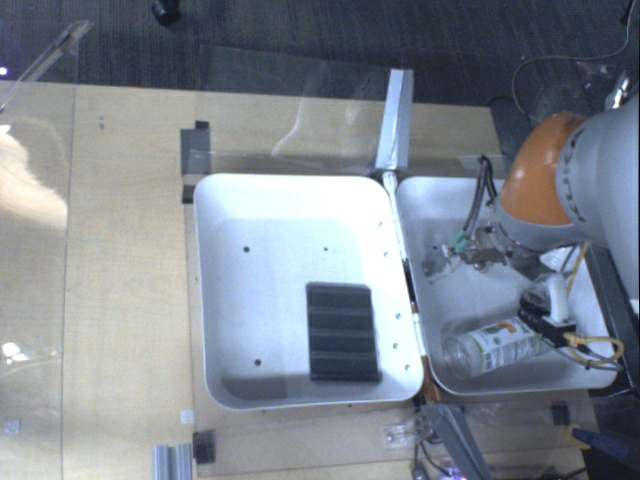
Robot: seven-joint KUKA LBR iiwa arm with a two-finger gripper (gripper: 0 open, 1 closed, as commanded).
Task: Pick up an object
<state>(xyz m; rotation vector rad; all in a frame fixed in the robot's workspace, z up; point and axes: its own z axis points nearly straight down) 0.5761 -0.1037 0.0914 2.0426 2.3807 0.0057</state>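
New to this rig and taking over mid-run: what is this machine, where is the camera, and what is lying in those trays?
One camera looks down at a slant on a bench bearing two white bins. The grey arm with an orange band is the robot, reaching in from the right; its tool hangs over the right bin. A clear bottle lies on its side there, apart from the tool. The left bin holds a black ridged block. Whether the tool holds anything is too unclear to tell.
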